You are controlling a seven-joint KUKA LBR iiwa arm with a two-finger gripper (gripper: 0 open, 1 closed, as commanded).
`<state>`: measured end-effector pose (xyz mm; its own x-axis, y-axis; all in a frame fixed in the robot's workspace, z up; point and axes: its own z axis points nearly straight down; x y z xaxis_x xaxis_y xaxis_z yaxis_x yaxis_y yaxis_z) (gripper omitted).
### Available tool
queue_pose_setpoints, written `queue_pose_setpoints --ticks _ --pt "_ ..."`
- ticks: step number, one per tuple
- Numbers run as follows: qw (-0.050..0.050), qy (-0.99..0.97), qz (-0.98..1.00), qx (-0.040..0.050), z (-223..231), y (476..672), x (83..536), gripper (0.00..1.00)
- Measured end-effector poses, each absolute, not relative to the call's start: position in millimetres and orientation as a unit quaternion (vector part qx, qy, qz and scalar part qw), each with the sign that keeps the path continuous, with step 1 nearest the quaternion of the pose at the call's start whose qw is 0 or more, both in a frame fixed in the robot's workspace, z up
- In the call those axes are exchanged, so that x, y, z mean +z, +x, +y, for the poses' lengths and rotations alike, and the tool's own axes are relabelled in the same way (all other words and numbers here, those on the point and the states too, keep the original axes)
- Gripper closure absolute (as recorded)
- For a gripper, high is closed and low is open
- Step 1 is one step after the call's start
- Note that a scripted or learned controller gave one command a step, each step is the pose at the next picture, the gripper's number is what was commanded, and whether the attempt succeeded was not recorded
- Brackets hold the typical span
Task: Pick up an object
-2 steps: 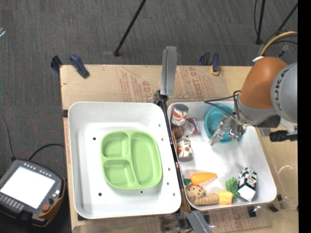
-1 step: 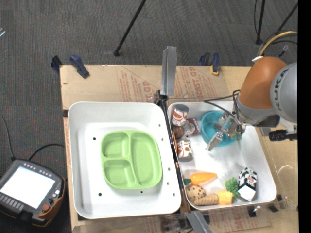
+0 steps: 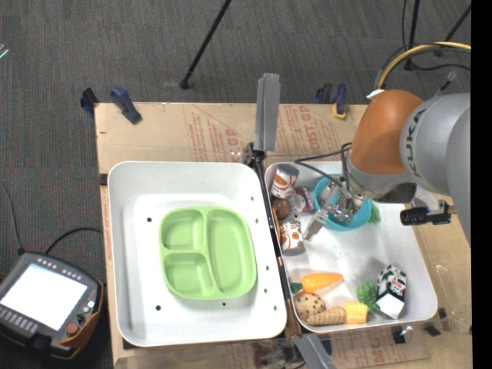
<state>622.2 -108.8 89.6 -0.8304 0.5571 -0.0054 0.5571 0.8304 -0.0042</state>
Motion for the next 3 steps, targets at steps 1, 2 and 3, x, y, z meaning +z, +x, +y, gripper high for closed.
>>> queue_pose_setpoints --ticks 1,2,3 --pt "0.000 0.257 0.966 -0.0007 -185 594.2 88 0.00" --pt "-0.001 0.267 0.964 0.0013 -111 594.3 87 0.00" --pt "-0.001 0.237 0.972 0.0001 -136 516.7 87 0.00"
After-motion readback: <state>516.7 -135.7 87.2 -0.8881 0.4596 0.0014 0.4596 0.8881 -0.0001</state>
